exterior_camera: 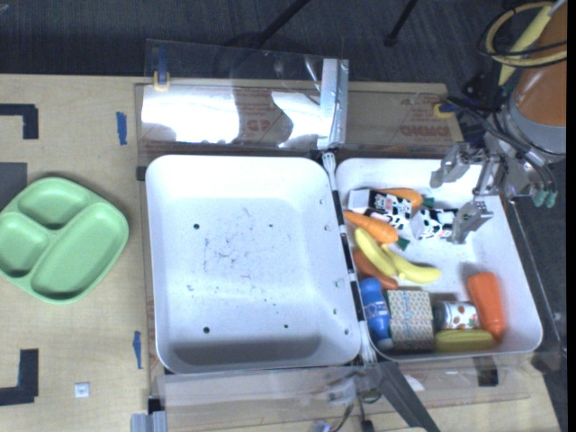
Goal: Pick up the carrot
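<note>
The carrot (371, 226), orange and tapered, lies at the left side of the right bin (526, 268), just above a yellow banana (396, 261). A second, stubbier orange piece (487, 300) lies near that bin's right wall. My gripper (457, 196) hangs over the upper right part of the right bin, to the right of the carrot and apart from it. Its fingers are open, with nothing between them. A black-and-white cow-patterned item (394, 209) sits between the gripper and the carrot.
The right bin also holds a blue bottle (375, 309), a checked sponge-like block (409, 318), a small can (455, 315) and a yellow piece (463, 337). The left bin (180, 187) sits beside it. A green divided plate (58, 237) rests on the bench at the far left.
</note>
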Robot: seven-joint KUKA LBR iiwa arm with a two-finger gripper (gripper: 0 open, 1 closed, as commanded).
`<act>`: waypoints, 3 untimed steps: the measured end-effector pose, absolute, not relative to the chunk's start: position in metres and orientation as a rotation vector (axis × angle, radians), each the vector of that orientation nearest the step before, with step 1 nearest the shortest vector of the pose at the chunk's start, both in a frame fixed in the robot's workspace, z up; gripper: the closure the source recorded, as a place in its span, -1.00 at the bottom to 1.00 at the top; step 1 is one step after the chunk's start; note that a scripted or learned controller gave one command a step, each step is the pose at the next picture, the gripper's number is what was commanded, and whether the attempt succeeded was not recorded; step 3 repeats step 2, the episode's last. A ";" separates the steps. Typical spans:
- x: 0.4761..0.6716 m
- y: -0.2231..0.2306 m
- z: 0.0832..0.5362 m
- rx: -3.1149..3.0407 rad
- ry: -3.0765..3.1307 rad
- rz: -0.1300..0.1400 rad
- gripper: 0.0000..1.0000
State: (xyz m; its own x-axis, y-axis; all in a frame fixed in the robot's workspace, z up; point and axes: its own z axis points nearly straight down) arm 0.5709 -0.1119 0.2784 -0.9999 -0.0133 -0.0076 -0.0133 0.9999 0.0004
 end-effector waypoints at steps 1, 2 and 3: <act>0.544 -0.119 0.134 -0.265 3.126 0.000 -1.00; 0.546 -0.118 0.145 -0.262 3.119 0.000 1.00; 0.546 -0.118 0.145 -0.262 3.119 0.000 1.00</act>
